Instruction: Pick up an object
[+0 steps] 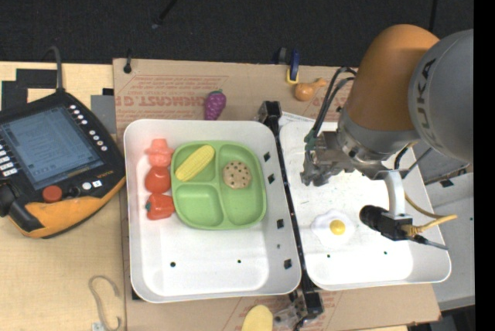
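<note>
On a tan bench topped with a sheet of brown cardboard and backed by dark carpet strewn with cables, two white bins sit side by side, a teach pendant resting at the bench's left edge. The left bin holds a green divided plate with a toy corn cob and a cookie, red and pink toys along its left wall. The gripper hangs over the right bin near its left wall, nothing visibly held and its finger spacing impossible to tell, a toy fried egg lying below it.
</note>
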You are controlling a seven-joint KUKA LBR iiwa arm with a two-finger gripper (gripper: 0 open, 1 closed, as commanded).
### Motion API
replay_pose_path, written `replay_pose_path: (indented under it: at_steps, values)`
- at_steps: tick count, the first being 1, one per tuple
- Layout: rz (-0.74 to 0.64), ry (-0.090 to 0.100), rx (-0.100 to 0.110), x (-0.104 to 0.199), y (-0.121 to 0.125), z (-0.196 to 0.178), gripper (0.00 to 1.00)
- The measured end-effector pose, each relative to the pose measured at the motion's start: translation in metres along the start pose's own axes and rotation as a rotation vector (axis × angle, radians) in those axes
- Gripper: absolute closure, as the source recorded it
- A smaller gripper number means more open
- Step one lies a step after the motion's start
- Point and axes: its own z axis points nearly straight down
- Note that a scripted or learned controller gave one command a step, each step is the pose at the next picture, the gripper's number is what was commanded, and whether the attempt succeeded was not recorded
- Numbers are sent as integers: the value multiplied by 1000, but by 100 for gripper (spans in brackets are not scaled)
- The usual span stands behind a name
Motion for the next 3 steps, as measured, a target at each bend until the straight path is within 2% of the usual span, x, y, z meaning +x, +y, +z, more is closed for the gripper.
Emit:
replay_pose_path:
  at_steps: [1,2,3]
  values:
    - [1,-1,2,38,22,20,100]
    - [5,-1,0,40,38,8,100]
    - [5,-2,4,44,38,17,100]
